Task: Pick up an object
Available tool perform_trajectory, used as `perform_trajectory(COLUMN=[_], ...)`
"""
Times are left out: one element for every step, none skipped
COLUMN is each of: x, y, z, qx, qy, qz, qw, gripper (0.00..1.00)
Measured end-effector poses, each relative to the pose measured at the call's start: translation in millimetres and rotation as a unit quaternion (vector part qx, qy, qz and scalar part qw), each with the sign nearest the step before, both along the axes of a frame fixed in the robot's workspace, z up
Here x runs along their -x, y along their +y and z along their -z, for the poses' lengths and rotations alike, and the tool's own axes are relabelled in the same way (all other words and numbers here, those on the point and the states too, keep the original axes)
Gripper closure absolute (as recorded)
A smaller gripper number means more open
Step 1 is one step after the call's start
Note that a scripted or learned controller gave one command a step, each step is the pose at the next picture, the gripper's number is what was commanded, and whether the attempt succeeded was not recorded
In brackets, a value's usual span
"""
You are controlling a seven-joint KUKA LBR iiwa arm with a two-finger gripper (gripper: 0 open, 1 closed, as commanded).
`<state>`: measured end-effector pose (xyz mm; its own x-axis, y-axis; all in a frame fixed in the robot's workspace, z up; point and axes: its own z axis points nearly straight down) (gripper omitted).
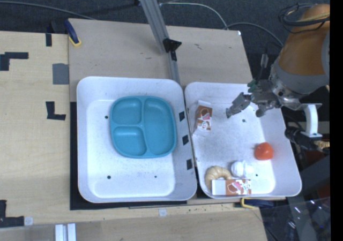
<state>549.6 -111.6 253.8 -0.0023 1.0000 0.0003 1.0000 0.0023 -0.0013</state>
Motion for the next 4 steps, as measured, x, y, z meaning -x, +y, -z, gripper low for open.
perform_trajectory(x=[0.1, 1.9, 7.2, 9.2], y=[-0.1, 7.1, 4.0, 4.8], z=[0.0, 45.8, 109.4, 163.7], qx=[0.0000, 0.0000, -0.0003, -0.0002], qy=[0.000, 0.002, 0.004, 0.003], qz=[0.000, 0.000, 0.001, 0.000], qw=[1.0000, 1.0000, 1.0000, 1.0000], gripper=[0.00, 0.00, 0.00, 0.00])
